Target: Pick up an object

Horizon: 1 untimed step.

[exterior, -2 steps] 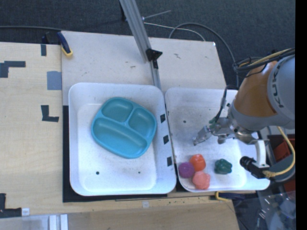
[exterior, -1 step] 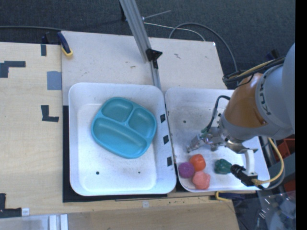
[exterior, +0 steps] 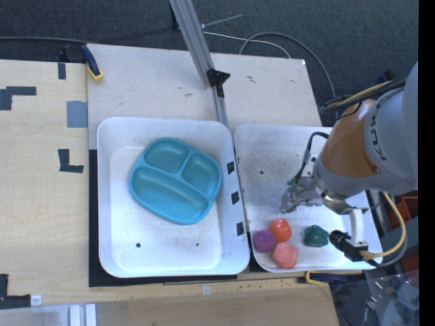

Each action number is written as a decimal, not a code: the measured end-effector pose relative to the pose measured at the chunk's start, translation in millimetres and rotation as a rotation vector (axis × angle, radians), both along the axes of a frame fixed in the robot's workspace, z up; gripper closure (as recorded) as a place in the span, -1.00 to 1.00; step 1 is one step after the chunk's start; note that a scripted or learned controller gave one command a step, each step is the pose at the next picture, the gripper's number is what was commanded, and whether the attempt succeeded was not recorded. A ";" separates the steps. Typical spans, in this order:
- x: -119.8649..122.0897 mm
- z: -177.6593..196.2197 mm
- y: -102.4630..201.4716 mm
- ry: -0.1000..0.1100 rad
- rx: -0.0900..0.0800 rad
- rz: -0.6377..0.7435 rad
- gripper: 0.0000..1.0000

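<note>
Four small objects lie along the near edge of the right bin (exterior: 272,148): a purple one (exterior: 264,240), an orange-red one (exterior: 280,230), a pink one (exterior: 285,255) and a dark green one (exterior: 315,236). My gripper (exterior: 292,202) hangs low over the right bin, just above and slightly right of the orange-red object. Nothing shows between its tips. A blue divided plate (exterior: 176,180) rests in the left bin (exterior: 112,182).
A slanted metal pole (exterior: 197,39) crosses above the bins' far side. Cables run behind the right bin. The grey arm with its orange band (exterior: 350,148) covers the right bin's right part. A yellow-blue clamp (exterior: 92,63) sits at the bench's far left.
</note>
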State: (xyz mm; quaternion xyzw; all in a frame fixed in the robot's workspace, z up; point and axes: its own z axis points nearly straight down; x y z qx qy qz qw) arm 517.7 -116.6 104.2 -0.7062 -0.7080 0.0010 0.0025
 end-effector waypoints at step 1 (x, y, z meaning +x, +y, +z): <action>-9.5 53.8 0.0 -0.007 -0.002 -0.002 1.00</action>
